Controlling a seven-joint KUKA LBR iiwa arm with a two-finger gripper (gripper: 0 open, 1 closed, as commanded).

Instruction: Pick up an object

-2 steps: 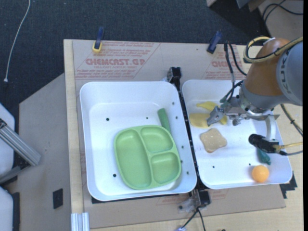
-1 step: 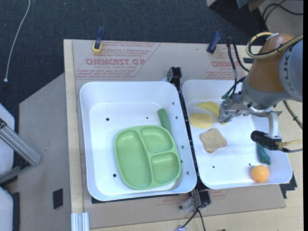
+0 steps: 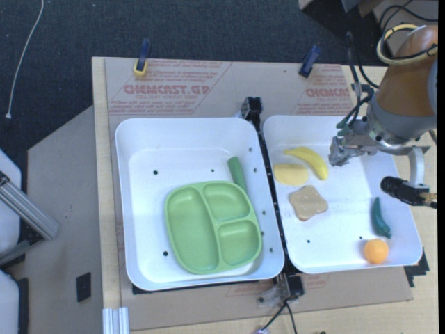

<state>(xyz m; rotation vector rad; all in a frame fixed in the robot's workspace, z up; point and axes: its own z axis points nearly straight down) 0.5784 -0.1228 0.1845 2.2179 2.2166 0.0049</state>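
Nearest the camera, at the front of the left bin (image 3: 132, 186), lies a pale green divided plate (image 3: 212, 225) with three compartments, tilted slightly against the bin floor. Just behind its far right corner a darker green cucumber-like piece (image 3: 237, 172) leans along the bin's right wall.

Across the divider, the right bin (image 3: 334, 259) carries the loose things. An orange ball (image 3: 376, 250) sits at the front right corner, with a dark green pepper (image 3: 380, 218) just behind it. Near the middle lies a tan, lumpy biscuit-shaped piece (image 3: 307, 203); beyond it, a pale yellow rounded lump (image 3: 291, 174) touches a curved yellow banana (image 3: 310, 161).

Over the far right part of this bin hangs the tool (image 3: 340, 152), just right of the banana's upper end, at the end of the grey arm with its orange band. Whether it is wide or narrow I cannot tell, and nothing is seen held in it. Both bins rest on a brown worktop (image 3: 201, 82) printed with red lettering.
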